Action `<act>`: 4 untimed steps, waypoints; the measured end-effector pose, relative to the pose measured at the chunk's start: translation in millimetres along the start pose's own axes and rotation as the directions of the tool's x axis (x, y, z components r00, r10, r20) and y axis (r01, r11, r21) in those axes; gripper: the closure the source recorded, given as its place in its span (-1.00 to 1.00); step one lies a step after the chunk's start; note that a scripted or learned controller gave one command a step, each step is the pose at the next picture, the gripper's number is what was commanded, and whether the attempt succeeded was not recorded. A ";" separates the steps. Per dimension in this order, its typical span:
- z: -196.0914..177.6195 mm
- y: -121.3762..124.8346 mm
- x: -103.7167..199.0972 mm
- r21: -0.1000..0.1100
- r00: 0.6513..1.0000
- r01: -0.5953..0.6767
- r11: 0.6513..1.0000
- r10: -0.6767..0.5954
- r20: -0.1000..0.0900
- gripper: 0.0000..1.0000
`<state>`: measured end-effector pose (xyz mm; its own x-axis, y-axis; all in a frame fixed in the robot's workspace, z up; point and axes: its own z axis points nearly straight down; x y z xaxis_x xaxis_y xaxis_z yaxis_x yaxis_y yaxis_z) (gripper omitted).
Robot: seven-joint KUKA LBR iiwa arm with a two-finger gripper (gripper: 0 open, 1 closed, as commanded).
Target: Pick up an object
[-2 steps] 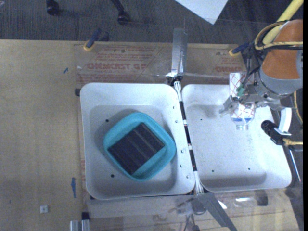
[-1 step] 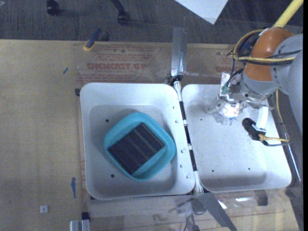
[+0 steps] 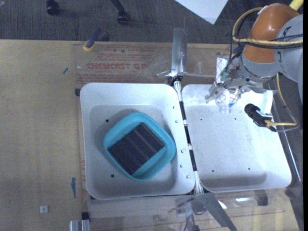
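Teal plastic marks the only clear candidate for pickup: a shallow teal container with a dark ribbed insert, lying tilted near the middle of the left bin. The hand hangs at about one o'clock in the view, over the upper left corner of the right bin, well apart from that container. Something small, pale and crinkled with faint red and blue marks sits at the fingertips, but I cannot tell whether the fingers are spread, pressed together or pinching it.

As I judge it, the main risk is a grasp on nothing: if that pale scrap is just part of the tool, a closing here meets bare bin floor. Reaching the teal container means crossing the divider between the bins, where the fingers could clip the raised rims. The container is wide and skewed, so the fingers may straddle it badly and push it instead of lifting. A yellow cable loops near the wrist and could snag.

Red printed lettering shows on the counter at twelve o'clock above the left bin, upside down and too blurred to read.
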<state>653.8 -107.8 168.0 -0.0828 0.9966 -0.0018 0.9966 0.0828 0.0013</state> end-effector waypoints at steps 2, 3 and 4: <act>68.3 12.5 7.1 0.010 0.977 -0.213 0.977 0.213 -0.001 1.00; -16.8 18.3 57.9 -0.001 0.999 0.045 0.999 -0.045 0.000 1.00; -26.9 19.2 57.7 -0.004 0.999 0.046 0.999 -0.046 0.002 1.00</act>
<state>668.1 -48.6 194.8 -0.1285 0.9917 -0.0034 0.9917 0.1286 0.0056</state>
